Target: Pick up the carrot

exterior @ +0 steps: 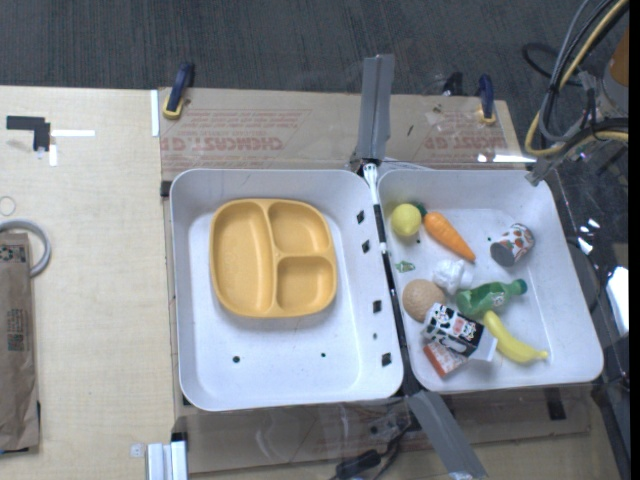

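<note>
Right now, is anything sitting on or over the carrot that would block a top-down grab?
Nothing visible lies on the carrot; its top is fully exposed in the right bin. The lemon sits right against its leafy end, and a white item lies just below its tip, so finger room at both ends looks tight.

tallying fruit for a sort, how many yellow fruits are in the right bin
2. The lemon sits at the bin's far left corner, beside the carrot. The banana lies near the front right. Others could hide under the clutter.
</note>
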Motion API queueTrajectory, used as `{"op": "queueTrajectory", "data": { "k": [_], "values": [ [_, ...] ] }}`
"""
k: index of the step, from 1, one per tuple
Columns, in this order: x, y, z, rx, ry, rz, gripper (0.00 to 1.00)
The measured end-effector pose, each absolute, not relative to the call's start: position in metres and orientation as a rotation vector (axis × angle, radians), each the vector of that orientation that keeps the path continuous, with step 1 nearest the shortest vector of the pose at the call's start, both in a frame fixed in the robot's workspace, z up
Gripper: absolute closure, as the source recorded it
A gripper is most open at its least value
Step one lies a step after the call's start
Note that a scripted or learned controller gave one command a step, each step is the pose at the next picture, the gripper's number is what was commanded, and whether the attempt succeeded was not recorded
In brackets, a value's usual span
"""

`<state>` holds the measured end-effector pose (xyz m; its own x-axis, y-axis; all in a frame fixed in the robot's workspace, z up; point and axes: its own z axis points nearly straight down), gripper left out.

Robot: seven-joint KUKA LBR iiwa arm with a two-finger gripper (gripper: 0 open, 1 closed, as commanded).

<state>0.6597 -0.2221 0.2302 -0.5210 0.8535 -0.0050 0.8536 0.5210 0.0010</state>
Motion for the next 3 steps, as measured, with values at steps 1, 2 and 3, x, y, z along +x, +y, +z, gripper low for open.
{"op": "queueTrajectory", "data": {
  "k": [1,2,3],
  "values": [
    [0.633,-0.222,0.226,1.73,2.621,-0.002,1.0],
    [0.633,-0.222,0.226,1.729,2.621,-0.002,0.0],
    [0.625,-0.176,0.129,0.994,2.976,0.0,0.0]
  ]
}}
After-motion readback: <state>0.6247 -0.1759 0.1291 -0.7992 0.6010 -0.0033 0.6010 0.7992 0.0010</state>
